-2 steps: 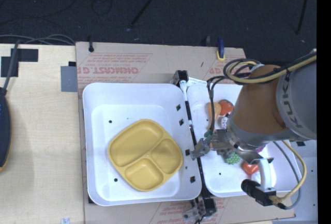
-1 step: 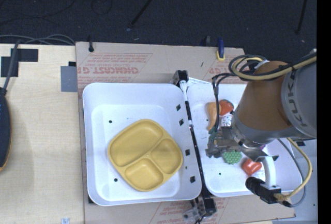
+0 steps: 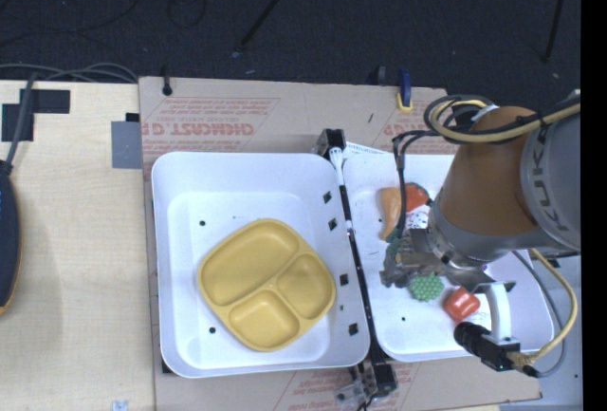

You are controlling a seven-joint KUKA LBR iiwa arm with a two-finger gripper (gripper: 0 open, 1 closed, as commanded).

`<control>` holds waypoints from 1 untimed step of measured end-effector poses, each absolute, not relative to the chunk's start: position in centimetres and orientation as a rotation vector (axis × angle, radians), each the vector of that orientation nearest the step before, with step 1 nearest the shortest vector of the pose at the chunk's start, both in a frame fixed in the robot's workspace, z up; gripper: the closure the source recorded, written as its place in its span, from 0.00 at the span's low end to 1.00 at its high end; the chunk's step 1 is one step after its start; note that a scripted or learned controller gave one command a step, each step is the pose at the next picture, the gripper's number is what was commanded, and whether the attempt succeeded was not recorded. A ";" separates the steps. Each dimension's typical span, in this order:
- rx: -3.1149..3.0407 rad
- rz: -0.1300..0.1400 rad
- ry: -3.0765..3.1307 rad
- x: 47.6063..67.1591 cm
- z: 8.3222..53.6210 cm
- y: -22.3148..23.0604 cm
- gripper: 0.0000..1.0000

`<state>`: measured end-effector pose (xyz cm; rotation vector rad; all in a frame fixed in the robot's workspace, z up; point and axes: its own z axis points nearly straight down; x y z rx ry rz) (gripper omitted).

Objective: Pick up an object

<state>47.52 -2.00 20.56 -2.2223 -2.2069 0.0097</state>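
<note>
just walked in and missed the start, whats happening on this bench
A grey arm reaches in from the right and is down in the right bin, its gripper low among small items: a green ball, a red piece and an orange one. Nothing is visibly held. The left bin holds a yellow divided tray, untouched.
</note>
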 end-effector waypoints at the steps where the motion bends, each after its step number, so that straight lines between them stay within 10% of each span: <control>1: -2.215 -0.009 -2.230 47.6 29.9 3.9 1.00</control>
